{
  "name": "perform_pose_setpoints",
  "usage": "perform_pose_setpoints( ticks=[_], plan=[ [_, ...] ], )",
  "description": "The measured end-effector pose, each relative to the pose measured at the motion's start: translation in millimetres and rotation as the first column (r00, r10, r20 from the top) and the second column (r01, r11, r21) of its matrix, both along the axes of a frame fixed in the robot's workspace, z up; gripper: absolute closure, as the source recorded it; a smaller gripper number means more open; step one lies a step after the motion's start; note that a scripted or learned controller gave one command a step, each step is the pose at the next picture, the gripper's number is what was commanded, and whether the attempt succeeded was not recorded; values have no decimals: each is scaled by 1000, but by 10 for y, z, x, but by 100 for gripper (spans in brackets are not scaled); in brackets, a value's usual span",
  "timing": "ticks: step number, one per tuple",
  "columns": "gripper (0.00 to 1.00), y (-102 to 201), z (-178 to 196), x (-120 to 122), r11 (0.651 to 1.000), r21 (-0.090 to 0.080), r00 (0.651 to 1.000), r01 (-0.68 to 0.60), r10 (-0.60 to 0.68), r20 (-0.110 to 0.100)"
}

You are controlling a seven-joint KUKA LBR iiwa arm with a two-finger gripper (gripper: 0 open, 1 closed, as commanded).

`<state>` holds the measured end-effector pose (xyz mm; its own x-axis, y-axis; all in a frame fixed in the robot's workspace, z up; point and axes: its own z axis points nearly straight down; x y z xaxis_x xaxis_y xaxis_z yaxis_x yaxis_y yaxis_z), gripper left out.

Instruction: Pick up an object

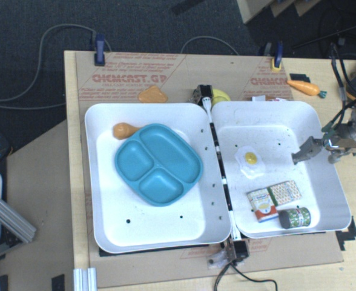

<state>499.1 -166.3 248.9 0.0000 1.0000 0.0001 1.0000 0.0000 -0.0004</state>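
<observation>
The fried egg toy point(250, 160) is lying in the right bin point(323, 208), near the small boxes point(275, 197) and can point(295, 217). The claw point(308, 150) is hovering just beside it, probably approaching; its opening I cannot tell.

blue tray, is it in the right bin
No, the blue tray lies in the left bin, beside a small orange piece.
</observation>
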Motion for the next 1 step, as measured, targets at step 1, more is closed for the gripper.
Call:
perform_pose_setpoints(
  ticks=[1],
  plan=[
    [0, 217, -919, -221, 1000, 4, 1000, 0, 0, -9]
  ],
)
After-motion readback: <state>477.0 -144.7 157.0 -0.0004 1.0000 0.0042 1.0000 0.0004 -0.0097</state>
